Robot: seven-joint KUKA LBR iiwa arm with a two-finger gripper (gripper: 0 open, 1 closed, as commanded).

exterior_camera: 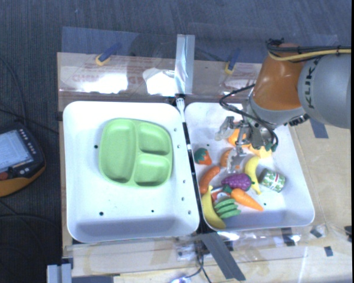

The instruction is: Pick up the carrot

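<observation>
One carrot (246, 198) lies near the right bin's (295, 158) front wall; jaws' (239, 135) state unclear.

From my feed I see the left white bin (76, 175) holding a green sectioned plate (135, 151), while the right white bin (298, 199) holds a crowd of toy food: a purple eggplant (236, 181), a yellow banana (210, 212) along the near edge, a green pod-like piece (226, 208), a small green can (272, 180) and a strawberry (201, 155). A handheld control pendant (13, 153) with a screen lies on the dark carpet (23, 40) well left of the tabletop (333, 164). Blue tape strips (107, 54) sit on the board behind the bins.
</observation>
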